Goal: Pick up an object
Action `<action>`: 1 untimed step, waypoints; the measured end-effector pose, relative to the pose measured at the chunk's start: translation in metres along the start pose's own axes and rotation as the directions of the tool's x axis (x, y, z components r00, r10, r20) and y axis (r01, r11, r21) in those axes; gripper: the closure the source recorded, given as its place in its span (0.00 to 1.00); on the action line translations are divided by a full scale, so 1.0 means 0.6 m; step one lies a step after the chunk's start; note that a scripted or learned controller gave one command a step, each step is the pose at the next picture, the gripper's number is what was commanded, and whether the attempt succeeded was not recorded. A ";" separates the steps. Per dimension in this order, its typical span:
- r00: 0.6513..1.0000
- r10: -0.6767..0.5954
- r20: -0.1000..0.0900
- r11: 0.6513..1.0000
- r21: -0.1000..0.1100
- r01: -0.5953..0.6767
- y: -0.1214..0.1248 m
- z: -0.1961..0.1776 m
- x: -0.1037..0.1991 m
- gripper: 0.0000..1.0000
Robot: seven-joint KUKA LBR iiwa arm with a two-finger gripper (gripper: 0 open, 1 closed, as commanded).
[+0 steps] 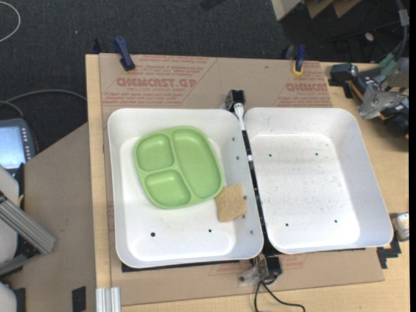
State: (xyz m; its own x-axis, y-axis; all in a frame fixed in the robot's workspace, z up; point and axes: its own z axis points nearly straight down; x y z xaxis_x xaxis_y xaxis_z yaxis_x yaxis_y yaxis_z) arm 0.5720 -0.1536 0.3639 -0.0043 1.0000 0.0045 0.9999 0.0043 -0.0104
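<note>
I cannot tell whether the end effector is released or clenched, so I start at the side the arm reaches in from and work across.

On that side is the right bin (364, 174), white and shallow, its floor marked by a scatter of small dark specks and a few dark dots. Beyond its far corner sits a tangle of grey metal hardware and wiring (377, 95) at the edge of the worktop (195, 77), a brown board printed with red lettering.

A thin black strip (249, 168) runs along the seam where the two bins meet, ending at the far side in a small black-and-white fitting (235, 99).

Further over is the left bin (120, 194), which holds the things to be picked. A green plate (179, 168) with three compartments lies flat in the middle of it, turned slightly askew. A tan square piece (231, 203), sponge-like in look, lies flat on the bin floor just beside the plate's near corner on the seam side, touching or almost touching its rim; I cannot say which. It is close to the bin wall that borders the black strip.

A blue clamp (123, 52) grips the board's far edge on the left bin's side, and a blue and yellow clamp (299, 60) grips it behind the right bin. Dark cables (268, 275) trail off the near edge below the seam
</note>
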 end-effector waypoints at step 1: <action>1.000 0.000 0.009 0.999 -0.033 0.000 0.027 -0.304 0.039 1.00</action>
State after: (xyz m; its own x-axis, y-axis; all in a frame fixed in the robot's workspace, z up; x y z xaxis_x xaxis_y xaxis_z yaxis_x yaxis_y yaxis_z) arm 0.5899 -0.1307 0.5463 -0.0042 1.0000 -0.0049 0.9997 0.0043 0.0226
